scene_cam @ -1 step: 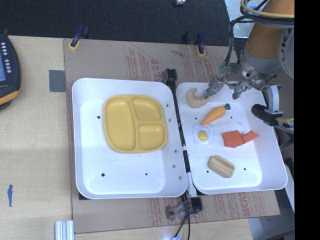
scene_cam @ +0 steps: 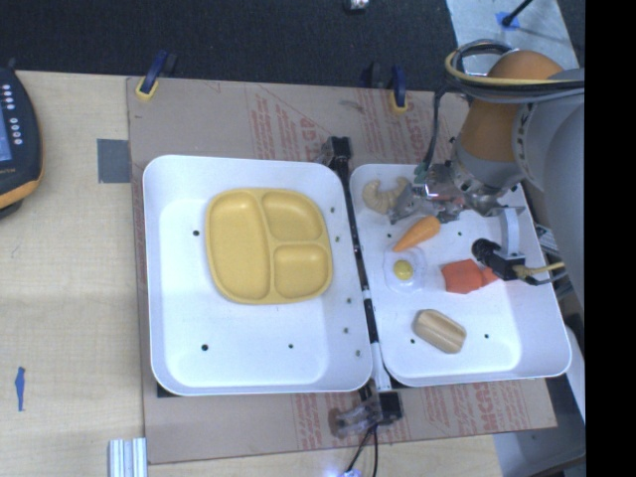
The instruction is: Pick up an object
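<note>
Jaws, whether wide or narrow cannot be told, poised just beyond the orange carrot point(scene_cam: 417, 233). Nearer than the carrot: fried egg point(scene_cam: 402, 269), red block point(scene_cam: 463, 277), bread roll point(scene_cam: 439, 330).

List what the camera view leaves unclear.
In the camera view:
- Claw and carrot: blurred together; contact unclear.
- Beige item: partly behind the claw, unidentifiable.
- Shiny speck at the top: too small to identify.
- Black device: cut by the left edge.
</note>
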`<state>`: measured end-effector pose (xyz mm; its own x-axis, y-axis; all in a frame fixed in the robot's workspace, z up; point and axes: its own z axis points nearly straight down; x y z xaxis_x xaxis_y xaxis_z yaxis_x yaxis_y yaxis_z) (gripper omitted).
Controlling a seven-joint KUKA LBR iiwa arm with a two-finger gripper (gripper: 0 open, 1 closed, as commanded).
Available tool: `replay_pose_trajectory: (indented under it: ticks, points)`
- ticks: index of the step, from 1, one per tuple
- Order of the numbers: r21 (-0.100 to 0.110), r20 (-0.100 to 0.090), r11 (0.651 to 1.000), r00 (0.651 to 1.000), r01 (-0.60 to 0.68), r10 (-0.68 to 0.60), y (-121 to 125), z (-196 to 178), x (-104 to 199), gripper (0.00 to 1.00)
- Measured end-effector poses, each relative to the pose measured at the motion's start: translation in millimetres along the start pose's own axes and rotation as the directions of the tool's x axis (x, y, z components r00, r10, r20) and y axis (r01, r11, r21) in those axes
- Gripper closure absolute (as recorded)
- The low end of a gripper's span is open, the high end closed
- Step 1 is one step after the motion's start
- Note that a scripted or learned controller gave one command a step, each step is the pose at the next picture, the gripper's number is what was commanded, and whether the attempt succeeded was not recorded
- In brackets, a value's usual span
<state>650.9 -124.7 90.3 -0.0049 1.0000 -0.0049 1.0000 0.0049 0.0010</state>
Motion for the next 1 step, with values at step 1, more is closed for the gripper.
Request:
replay_pose_trajectory:
  ticks: [1]
  points:
    - [-0.011,0.003,1.000,1.000,0.002,-0.002,-15.4,-8.2,18.9,0.00]
